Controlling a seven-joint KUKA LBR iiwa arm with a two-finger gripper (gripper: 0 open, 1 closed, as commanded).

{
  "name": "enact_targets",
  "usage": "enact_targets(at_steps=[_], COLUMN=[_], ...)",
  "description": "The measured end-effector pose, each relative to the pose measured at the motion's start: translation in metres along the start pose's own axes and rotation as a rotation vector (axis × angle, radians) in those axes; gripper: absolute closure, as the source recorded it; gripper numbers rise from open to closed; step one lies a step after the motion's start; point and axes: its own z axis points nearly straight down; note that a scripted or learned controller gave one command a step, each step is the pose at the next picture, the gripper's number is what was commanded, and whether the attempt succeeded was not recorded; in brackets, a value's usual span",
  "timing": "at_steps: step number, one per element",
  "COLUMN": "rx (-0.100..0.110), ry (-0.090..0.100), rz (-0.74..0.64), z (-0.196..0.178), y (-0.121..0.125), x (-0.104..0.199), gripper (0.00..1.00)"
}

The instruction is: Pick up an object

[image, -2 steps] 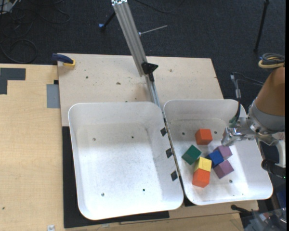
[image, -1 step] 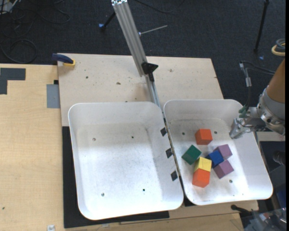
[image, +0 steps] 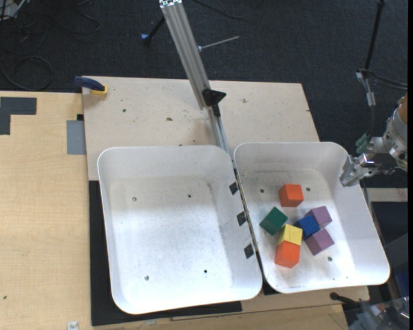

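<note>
Because the blocks huddle together, with the yellow block (image: 290,234) touching the green block (image: 273,221), the blue block (image: 307,225) and the lower orange block (image: 287,254), a descending gripper (image: 351,170) could well land on two at once or nudge them aside and come up empty. Whether it is released or clenched, I cannot tell; it sits at the right bin's (image: 358,270) two o'clock rim. That bin also holds two purple blocks (image: 320,229) and an upper orange block (image: 291,195), standing slightly apart at twelve o'clock of the cluster. Beside it lies the left bin (image: 124,205).
</note>
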Motion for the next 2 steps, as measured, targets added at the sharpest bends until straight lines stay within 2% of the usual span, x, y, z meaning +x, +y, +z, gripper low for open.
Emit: enact_targets(at_steps=[1, 2], rx=[0.007, 0.005], ry=[0.004, 0.003], rz=[-0.002, -0.003], z=[0.018, 0.014], y=[0.006, 0.021], x=[0.049, 0.102], gripper=[1.0, 1.0])
